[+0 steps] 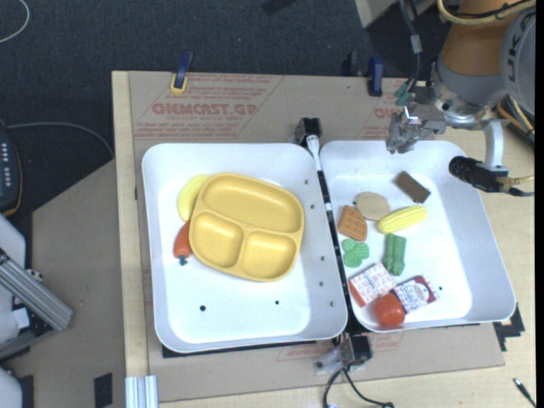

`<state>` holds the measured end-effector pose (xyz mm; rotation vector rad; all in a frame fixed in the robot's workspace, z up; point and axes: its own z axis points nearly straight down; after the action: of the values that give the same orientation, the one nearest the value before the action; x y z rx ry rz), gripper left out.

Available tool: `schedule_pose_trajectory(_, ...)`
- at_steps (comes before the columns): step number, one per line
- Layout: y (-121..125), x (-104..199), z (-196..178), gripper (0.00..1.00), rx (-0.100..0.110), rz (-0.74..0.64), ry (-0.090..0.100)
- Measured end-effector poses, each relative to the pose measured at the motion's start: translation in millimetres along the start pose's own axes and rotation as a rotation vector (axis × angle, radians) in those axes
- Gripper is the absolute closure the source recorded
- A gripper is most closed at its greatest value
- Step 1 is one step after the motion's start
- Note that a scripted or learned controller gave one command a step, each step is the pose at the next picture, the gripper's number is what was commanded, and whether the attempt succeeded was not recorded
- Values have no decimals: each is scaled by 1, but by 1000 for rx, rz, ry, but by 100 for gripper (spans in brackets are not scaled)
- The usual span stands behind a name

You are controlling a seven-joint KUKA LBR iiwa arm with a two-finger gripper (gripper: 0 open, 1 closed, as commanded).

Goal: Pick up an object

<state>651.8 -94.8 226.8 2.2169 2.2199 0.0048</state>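
1. Tabletop (127,228): light wood/cardboard sheet w/ red print at far edge, two shallow white bins side by side; dark carpet beyond.
2. Left bin (161,253): yellow divided tray (246,226), tilted, w/ yellow piece and an orange-red piece tucked at its left.
3. Right bin (476,253), near to far: red tomato (389,310) touching two red-white packets (393,289); green pieces (378,252); waffle-like square (352,223); corn cob (402,219); tan round cookie (371,203); brown block (412,186).
4. End effector (405,134) hangs over right bin's far edge, nothing seen in it; open or closed – cannot tell.
5. Brown block is nearest to end effector, just nearer the camera; other items well apart from it.
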Motion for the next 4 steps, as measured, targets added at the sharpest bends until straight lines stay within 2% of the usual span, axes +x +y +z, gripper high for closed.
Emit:
schedule_pose_trajectory(1, 12, 62, -4, 100, 1, -5, 2)
schedule_pose_trajectory(2, 12, 94, 13, 100, 7, -2, 2)
schedule_pose_trajectory(3, 3, 86, 3, 100, 6, 2, 1)
schedule_pose_trajectory(4, 3, 91, 5, 100, 7, 1, 1)
